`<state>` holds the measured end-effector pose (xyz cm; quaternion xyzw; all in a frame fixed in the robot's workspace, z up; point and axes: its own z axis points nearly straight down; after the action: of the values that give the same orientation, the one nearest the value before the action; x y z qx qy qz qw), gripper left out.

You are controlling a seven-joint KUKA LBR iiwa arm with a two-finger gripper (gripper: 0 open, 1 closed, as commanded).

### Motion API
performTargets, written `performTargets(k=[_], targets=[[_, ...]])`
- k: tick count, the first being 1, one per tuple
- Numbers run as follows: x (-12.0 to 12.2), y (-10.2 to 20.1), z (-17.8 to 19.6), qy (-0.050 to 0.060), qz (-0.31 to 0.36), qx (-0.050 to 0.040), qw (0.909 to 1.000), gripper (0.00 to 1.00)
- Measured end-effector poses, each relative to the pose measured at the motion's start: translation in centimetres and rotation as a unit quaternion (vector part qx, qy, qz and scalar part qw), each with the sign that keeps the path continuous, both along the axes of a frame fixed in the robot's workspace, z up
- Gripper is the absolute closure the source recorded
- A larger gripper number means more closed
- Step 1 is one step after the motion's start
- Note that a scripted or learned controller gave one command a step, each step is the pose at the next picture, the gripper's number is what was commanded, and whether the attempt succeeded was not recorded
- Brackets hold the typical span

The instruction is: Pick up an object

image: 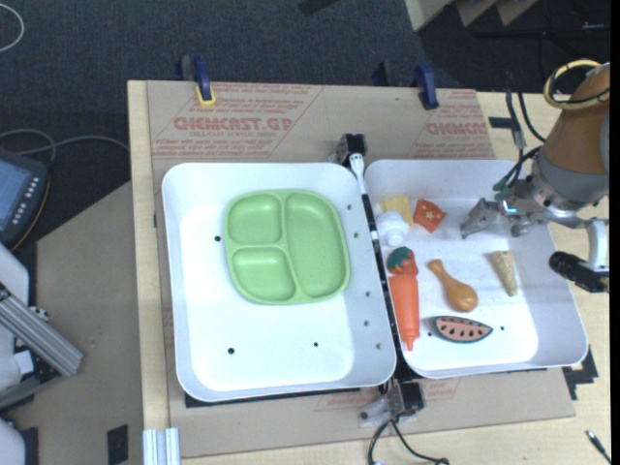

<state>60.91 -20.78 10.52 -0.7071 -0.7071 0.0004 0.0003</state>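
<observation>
Toys lie in the right bin [552,342], near the counter's right edge: a carrot [405,298] along its left wall, a drumstick [452,285] beside it, a watermelon slice [461,329] toward the front, a cone [504,270] further right, a red piece [428,215] and a yellow piece [396,204] toward the back. The gripper [496,217] hovers above the bin's back right part, fingers spread, pinching nothing. The left bin [194,289] bears a green divided plate [287,245].

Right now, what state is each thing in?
Gripper: fingers spread, holding nothing, above right bin.
Green plate: flat in left bin, nothing on it.
Carrot: lying along right bin's left wall.
Drumstick: lying flat.
Watermelon slice: lying flat.
</observation>
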Motion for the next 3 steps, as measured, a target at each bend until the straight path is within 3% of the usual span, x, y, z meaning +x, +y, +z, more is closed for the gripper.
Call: performTargets(k=[1, 2, 3], targets=[[0.0, 0.1, -2.0, 0.001, 0.001, 0.0004, 1.0, 0.0], [0.1, 0.1, -0.9, -0.001, 0.001, -0.0002, 1.0, 1.0], [-0.1, -0.5, 3.3, -0.002, 0.0, -0.0007, 1.0, 1.0]])
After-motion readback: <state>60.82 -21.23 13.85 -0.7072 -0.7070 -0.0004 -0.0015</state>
